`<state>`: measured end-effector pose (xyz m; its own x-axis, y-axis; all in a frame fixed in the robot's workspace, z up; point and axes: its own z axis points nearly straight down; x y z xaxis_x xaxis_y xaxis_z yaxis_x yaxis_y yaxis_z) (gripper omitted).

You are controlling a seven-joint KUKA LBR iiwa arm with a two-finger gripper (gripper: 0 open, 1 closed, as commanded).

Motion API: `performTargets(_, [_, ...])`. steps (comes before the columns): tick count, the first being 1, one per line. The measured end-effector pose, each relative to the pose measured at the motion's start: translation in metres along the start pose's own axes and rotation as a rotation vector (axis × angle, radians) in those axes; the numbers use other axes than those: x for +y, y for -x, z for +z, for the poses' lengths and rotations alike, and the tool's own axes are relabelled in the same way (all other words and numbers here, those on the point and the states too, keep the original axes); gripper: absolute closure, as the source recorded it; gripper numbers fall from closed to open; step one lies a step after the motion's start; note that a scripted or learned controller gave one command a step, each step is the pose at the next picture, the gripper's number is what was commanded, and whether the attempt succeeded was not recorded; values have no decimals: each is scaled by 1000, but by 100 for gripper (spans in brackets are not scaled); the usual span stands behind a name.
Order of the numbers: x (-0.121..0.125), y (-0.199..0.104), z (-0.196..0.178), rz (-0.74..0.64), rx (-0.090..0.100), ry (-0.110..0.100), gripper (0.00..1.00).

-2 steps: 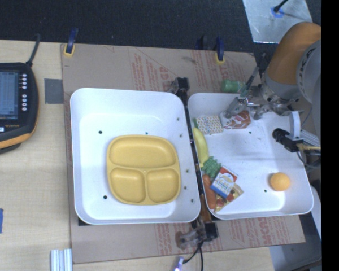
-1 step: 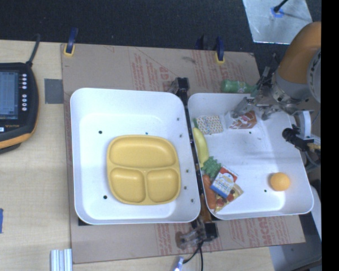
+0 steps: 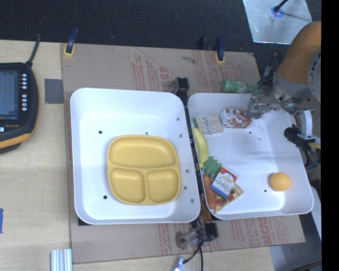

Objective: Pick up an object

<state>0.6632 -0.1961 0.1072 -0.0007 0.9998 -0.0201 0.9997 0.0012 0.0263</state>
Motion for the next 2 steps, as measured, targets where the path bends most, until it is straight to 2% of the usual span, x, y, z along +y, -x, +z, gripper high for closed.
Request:
performTargets(1, [-60, -47, -76, -4, 20, -29, 100])
performTargets(2, [-61, -47, -75, -3, 20, -30, 0])
